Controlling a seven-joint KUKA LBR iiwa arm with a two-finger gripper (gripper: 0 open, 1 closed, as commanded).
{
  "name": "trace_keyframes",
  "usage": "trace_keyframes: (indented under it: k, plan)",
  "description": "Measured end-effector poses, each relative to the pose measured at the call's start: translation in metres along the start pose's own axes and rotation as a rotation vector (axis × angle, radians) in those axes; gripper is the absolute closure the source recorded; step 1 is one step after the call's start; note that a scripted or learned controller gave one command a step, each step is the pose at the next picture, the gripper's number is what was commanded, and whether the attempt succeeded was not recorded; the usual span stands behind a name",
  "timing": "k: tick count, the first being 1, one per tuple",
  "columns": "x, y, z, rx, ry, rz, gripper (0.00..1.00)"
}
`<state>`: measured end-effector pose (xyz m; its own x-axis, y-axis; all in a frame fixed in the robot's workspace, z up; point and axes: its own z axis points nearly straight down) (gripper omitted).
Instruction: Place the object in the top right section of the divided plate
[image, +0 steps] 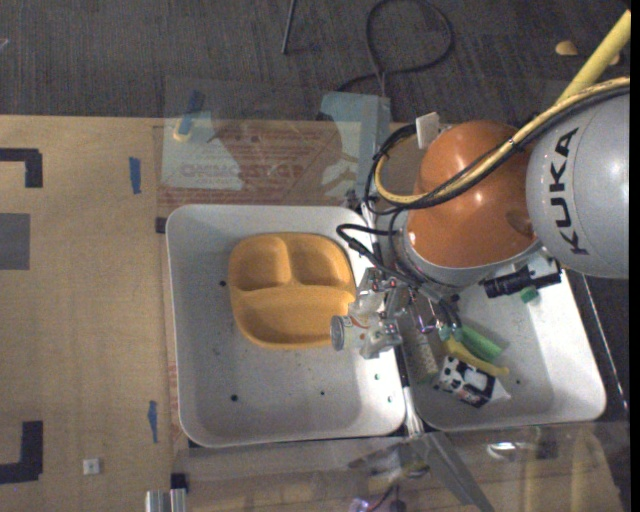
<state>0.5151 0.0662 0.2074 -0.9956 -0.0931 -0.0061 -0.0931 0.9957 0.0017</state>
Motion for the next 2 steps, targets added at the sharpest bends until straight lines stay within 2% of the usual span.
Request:
trace_keyframes:
  k: [1, 2]
  plan:
    - [0.008, 0.072, 0.029, 0.0, 0.004, -0.015, 1.0]
    - [-0.002, 0.146, -0.004, 0.001, 0.001, 0.592, 1.0]
